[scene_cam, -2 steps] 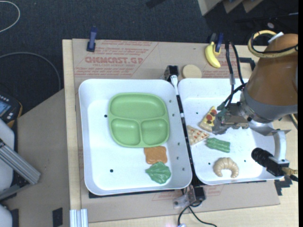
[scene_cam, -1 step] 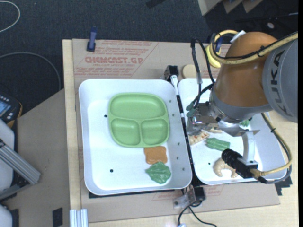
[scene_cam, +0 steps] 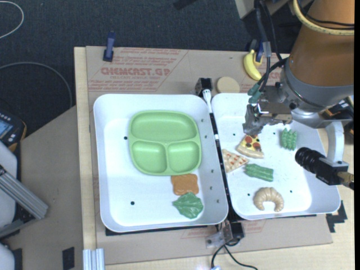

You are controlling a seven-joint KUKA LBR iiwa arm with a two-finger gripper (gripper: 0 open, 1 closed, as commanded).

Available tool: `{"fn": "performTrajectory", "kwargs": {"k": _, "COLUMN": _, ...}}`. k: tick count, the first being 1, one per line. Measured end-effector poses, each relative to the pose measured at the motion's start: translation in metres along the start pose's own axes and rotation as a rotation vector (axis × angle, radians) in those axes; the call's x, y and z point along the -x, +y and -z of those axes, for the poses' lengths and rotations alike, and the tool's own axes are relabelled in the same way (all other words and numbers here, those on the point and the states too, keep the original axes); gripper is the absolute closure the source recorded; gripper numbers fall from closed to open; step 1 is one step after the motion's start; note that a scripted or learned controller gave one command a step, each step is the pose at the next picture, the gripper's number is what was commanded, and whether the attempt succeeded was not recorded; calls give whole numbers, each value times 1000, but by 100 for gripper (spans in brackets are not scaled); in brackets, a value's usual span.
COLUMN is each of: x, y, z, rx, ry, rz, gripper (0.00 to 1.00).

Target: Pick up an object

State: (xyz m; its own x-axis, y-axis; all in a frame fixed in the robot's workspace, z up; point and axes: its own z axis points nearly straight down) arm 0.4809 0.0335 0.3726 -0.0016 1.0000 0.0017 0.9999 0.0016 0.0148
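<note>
Two bins lie side by side; we see the gripper (scene_cam: 254,122) hanging low in the right bin (scene_cam: 236,196), just above the pizza slice (scene_cam: 250,145). Whether it is spread or pressed together, we cannot tell. We judge the slice its target. Croissant (scene_cam: 269,198) and green beans (scene_cam: 259,172) lie nearer us.

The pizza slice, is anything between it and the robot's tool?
Nothing visible is. The tool sits right above the pizza slice in the right bin. The waffle piece and green beans lie beside the slice, not over it.
</note>
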Motion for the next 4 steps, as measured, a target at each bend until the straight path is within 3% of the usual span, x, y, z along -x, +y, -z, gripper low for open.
{"fn": "performTrajectory", "kwargs": {"k": 1, "x": 28, "y": -5, "z": -102, "rx": -25, "ry": -3, "rz": -6, "gripper": 100}}
{"fn": "performTrajectory", "kwargs": {"k": 2, "x": -8, "y": 0, "z": -86, "rx": -13, "ry": -1, "rz": 3, "gripper": 100}}
{"fn": "performTrajectory", "kwargs": {"k": 3, "x": 35, "y": 10, "z": 21, "rx": 0, "ry": -3, "rz": -5, "gripper": 100}}
{"fn": "performTrajectory", "kwargs": {"k": 4, "x": 59, "y": -4, "z": -50, "rx": -23, "ry": -2, "rz": -6, "gripper": 100}}
